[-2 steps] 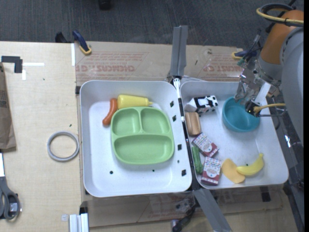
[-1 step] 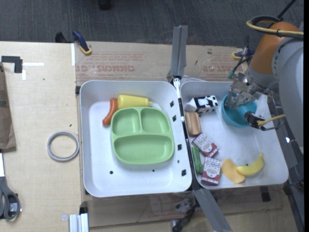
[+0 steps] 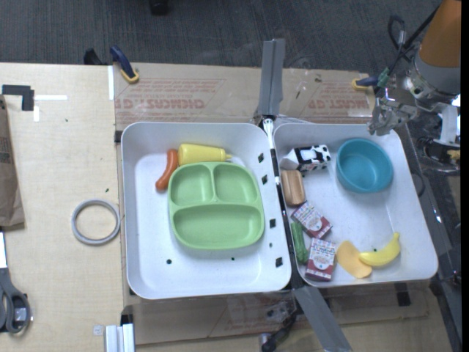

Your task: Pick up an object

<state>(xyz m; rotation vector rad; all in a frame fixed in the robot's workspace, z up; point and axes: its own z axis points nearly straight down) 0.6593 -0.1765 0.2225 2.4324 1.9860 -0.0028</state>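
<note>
Far to the left of the pincer [image 3: 382, 122], in the other bin [image 3: 139, 218], a green divided plate [image 3: 216, 204] lies with an orange carrot [image 3: 167, 169] and a yellow piece [image 3: 201, 153] at its upper edge. Nearer, a black-and-white cow toy [image 3: 311, 157] stands left of the blue bowl [image 3: 364, 165], just below and left of the pincer. The pincer hangs over the right bin's [image 3: 418, 233] top rim, nothing visibly between its fingers; whether they are spread, I cannot tell.

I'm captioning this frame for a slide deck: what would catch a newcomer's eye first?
Probably the green divided plate in the middle of the left bin, with a yellow bottle and an orange hot dog at its far edge. Next, the blue bowl in the right bin's far corner, and the banana near its front.
</note>
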